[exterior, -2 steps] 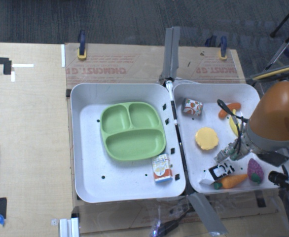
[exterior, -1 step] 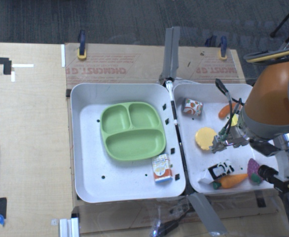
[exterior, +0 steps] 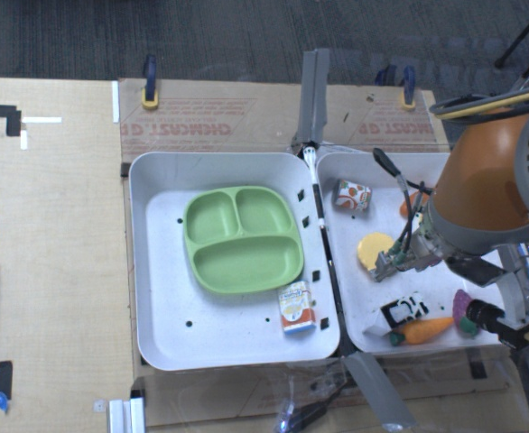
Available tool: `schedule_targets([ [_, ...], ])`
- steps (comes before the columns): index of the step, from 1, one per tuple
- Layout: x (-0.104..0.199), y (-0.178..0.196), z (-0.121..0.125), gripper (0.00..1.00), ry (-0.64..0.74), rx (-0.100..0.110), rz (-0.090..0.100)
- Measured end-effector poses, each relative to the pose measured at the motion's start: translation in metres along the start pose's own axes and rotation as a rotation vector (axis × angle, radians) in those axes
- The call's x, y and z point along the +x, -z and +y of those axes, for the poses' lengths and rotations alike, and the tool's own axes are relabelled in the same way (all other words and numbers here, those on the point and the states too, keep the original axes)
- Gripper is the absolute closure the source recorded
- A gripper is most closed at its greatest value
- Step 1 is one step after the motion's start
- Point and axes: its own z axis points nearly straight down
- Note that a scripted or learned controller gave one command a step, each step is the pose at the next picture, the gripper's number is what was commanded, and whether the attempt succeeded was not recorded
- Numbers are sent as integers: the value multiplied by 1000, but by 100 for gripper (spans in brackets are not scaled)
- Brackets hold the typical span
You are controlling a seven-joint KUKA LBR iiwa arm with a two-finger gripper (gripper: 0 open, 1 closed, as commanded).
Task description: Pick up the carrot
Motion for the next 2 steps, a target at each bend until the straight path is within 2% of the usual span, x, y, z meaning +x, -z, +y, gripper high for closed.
schedule_targets([
  [1, -22, 5, -8, 100, -131, 1, 0],
  [2, -29, 0, -11, 100, -332, 2, 0],
])
